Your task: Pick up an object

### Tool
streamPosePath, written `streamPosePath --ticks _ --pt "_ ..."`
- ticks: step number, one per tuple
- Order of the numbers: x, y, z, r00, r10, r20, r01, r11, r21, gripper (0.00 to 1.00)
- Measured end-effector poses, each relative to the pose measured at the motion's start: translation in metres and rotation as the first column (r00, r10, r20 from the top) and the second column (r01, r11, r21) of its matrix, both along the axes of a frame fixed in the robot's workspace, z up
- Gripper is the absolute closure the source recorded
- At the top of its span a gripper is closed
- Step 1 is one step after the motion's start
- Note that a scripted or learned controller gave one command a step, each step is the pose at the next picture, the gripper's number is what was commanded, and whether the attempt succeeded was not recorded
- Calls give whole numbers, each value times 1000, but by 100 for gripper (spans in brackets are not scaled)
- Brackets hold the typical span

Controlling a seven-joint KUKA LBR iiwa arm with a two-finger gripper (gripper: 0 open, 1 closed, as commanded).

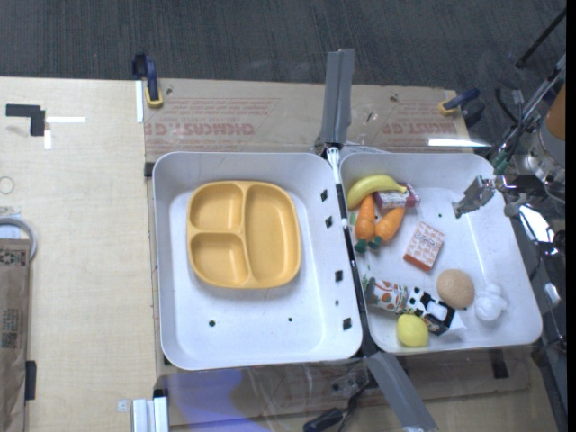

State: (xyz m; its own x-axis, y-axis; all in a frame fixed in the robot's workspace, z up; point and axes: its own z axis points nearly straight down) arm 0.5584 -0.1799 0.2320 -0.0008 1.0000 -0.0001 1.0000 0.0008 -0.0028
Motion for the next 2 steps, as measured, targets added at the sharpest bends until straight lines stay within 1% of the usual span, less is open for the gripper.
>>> streamPosePath --ticks 1,2 --pt "-38 28 -116 994 112 0 -112 994 1 0" --pt "7 64 -141 970 245 2 -245 970 0 0"
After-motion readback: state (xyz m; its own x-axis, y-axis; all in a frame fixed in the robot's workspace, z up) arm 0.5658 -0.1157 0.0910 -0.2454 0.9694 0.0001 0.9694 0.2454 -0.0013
